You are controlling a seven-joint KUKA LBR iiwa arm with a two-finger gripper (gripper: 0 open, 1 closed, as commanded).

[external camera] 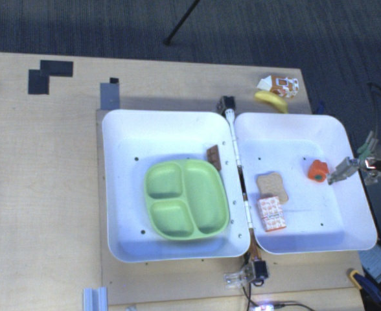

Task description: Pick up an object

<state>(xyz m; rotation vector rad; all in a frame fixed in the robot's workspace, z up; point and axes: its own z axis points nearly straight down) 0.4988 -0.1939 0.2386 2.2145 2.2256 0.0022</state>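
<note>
Two shallow white bins sit side by side on the pale wooden worktop [41, 193]. The left bin [122, 173] holds a light green divided plate [186, 199] with three compartments, lying flat towards the bin's near half. Just beyond the plate's far right corner, a small brown block [212, 154] rests against the bin's right wall.

The right bin [294, 135] carries three things. A small orange object [317, 170], possibly a toy pepper or similar, lies towards the bin's right side. Near the bin's left side is a brown slice of toy bread [272, 186], and just in front of it, touching or nearly so, a small red-and-white patterned packet [271, 214].

The end effector [343, 170] reaches in over the right rim of the right bin, its slim grey tip pointing left towards the orange object and standing just beside it, with a small gap between them. Nothing shows between its fingers; the view is too small and blurred there to tell how far apart they stand.

Outside the bins, on the worktop beyond the right bin's far rim, lie a yellow toy banana [271, 100] and a small white-and-orange packet [282, 85], touching one another. A black clip [227, 103] sits at the far end of the seam between the two bins.
</note>
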